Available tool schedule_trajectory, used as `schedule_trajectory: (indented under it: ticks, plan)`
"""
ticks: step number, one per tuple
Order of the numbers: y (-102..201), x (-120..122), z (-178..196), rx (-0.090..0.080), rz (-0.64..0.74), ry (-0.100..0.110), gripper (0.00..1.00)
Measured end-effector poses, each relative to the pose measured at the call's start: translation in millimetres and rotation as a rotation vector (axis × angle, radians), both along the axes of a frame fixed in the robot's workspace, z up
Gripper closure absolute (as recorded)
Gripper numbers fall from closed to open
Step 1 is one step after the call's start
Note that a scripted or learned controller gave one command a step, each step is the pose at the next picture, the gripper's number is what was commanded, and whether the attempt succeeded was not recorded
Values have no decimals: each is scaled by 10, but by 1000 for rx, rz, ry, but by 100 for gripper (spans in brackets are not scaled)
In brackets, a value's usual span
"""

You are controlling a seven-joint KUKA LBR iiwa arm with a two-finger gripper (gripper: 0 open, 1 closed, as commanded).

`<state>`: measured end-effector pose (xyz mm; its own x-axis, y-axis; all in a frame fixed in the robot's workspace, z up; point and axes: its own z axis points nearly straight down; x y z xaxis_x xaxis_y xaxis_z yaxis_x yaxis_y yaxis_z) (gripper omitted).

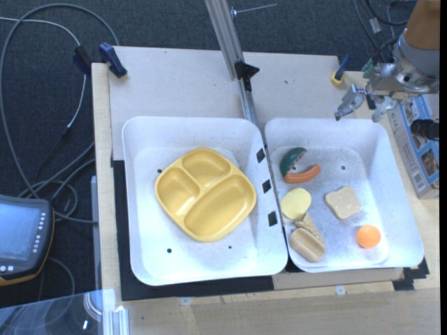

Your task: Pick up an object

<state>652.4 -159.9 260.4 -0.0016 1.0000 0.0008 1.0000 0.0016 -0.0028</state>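
I see a monitor (21, 239) and looped black cables (49, 68) off the table, far from the end effector.

Plate (205, 204) in left bin (140, 142) — food right bin (401, 180).

Bright, even overhead light; soft faint shadows; mild glare on shallow white plastic bins (202, 135); focus slightly soft.
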Motion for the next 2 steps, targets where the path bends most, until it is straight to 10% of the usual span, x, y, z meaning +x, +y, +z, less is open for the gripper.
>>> schedule_trajectory:
  ticks: [2]
  plan:
    - [36, 91, -509, 1, 1, 4, 0]
